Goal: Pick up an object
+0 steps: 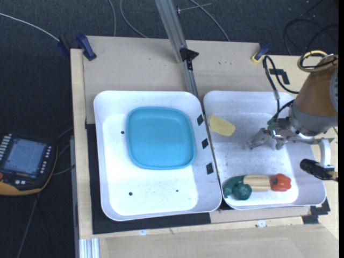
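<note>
In the right bin (236, 104) my gripper (267, 142) hangs low over the bare middle of the floor, its two fingers spread open with nothing between them. A pale yellow piece (222, 126) lies to its left, near the bin's left wall. Along the front wall lie a green item (237, 189), a tan stick-shaped item (257, 183) and a red item (280, 183), touching in a row, below the gripper and apart from it.
The left bin (107, 144) holds a blue square plate (160, 137). A metal pole (172, 20) slants in from the top down to the gap between the bins. The arm with its orange band (317, 93) covers the right bin's far right side.
</note>
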Motion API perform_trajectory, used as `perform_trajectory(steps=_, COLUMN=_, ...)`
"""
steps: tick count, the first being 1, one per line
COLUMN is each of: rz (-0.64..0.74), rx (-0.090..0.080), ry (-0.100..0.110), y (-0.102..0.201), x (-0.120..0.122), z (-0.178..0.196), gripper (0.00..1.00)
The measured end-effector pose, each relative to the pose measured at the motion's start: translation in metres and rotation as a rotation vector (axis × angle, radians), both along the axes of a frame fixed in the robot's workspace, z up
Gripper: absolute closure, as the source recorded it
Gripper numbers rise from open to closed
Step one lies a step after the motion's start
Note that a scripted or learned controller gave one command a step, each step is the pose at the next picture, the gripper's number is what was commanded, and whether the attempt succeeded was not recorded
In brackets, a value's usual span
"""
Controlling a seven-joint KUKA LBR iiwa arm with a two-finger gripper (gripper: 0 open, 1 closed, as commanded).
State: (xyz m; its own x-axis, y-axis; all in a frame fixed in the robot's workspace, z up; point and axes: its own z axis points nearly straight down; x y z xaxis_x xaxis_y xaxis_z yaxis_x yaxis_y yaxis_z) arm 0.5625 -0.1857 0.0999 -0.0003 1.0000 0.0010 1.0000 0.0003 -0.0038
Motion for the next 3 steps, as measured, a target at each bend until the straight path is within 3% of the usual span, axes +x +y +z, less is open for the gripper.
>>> perform_trajectory(steps=1, rz=0.000, rx=-0.001, ry=-0.006, y=0.000, x=0.002, z=0.013, gripper=1.00)
perform_trajectory(steps=3, rz=0.000, rx=-0.002, ry=-0.009, y=-0.008, x=0.012, z=0.111, gripper=1.00)
